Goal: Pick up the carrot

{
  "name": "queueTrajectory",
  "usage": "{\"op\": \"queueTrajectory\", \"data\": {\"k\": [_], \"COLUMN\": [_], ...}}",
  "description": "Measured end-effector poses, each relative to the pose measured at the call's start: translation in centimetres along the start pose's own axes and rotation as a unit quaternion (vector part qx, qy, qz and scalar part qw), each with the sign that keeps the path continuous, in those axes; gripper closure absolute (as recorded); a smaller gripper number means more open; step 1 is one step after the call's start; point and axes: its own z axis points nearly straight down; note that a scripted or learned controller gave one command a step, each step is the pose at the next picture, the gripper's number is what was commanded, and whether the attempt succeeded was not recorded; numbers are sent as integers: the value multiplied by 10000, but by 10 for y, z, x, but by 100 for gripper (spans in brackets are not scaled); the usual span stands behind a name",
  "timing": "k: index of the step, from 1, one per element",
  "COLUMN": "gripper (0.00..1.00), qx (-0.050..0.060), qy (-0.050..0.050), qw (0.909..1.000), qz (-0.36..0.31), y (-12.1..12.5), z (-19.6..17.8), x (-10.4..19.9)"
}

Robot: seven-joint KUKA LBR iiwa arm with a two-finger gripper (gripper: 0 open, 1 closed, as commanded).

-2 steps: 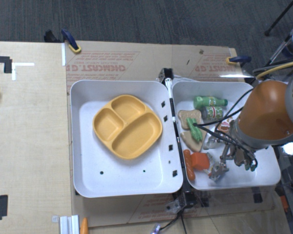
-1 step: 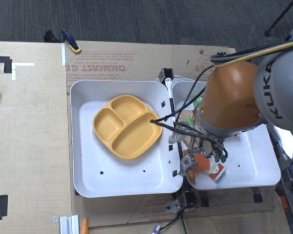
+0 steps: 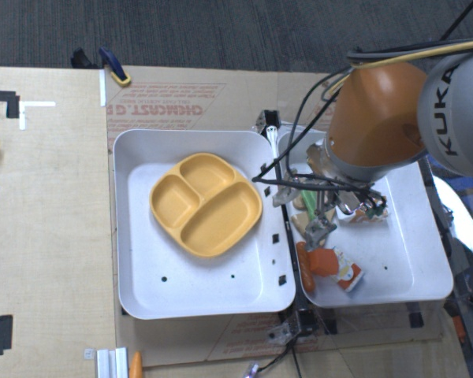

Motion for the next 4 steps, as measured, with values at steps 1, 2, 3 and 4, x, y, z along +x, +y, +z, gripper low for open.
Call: {"op": "queueTrajectory", "data": {"k": [1,2,3,4], "gripper": [0,0,0,0], "qx": [-5,-24,-26,70], "qy": [-8,-3,5,-72], "qw": [9547,9593,9231,9028], "qz": [-2976,-2822,-3845,-4298], "y": [-49,-9,63,88], "z": [-5,1,0,47], "x": [20,-10,32,17]}}
